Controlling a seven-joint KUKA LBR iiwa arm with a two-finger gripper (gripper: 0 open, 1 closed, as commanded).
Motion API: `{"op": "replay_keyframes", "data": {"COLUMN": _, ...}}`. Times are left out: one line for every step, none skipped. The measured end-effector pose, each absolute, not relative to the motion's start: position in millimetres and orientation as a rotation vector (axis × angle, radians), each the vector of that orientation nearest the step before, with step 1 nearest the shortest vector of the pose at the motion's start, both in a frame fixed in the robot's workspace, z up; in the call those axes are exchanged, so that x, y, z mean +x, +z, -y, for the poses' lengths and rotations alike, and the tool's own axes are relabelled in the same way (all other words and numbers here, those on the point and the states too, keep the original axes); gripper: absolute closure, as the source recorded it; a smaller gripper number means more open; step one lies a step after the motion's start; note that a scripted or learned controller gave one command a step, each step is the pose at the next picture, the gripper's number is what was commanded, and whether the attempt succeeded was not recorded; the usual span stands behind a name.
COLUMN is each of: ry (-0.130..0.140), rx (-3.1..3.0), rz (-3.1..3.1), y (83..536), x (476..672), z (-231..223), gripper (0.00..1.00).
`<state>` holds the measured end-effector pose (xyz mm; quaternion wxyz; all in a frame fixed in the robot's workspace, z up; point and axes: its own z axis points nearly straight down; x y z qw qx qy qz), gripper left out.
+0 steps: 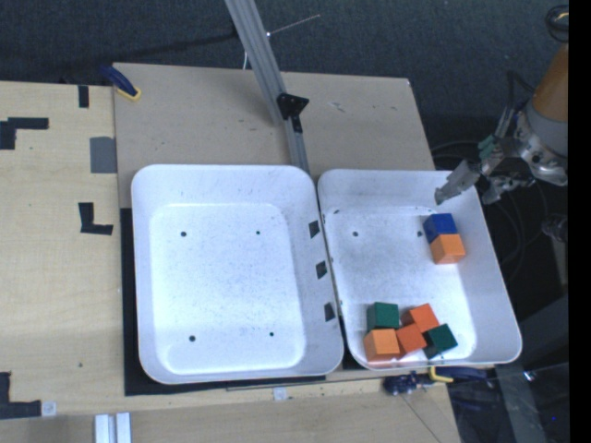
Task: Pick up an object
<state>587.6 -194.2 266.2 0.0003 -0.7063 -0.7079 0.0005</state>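
The right bin (369, 247) holds several small blocks. A blue block (440, 223) touches an orange block (448, 248) near the bin's right wall. At the front lies a cluster: a green block (382, 316), an orange block (381, 343), another orange block (423, 318) and a dark green block (441, 339). My gripper (473, 186) hovers over the bin's far right corner, above and just beyond the blue block. It is open, with nothing between its fingers (452, 186).
The left bin (222, 275) sits beside the right one, their rims meeting in the middle. A slanted grey metal pole (268, 63) runs from the top down to the bins' shared far edge. Cables hang off the bench's right side.
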Motion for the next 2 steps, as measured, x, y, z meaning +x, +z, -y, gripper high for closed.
{"op": "replay_keyframes", "data": {"ry": 0.002, "rx": -2.219, "rz": 2.224, "y": 266, "x": 587.6, "z": 194, "gripper": 0.00}}
{"op": "replay_keyframes", "data": {"ry": 0.007, "rx": -2.215, "rz": 2.220, "y": 209, "x": 592.0, "z": 185, "gripper": 0.00}}
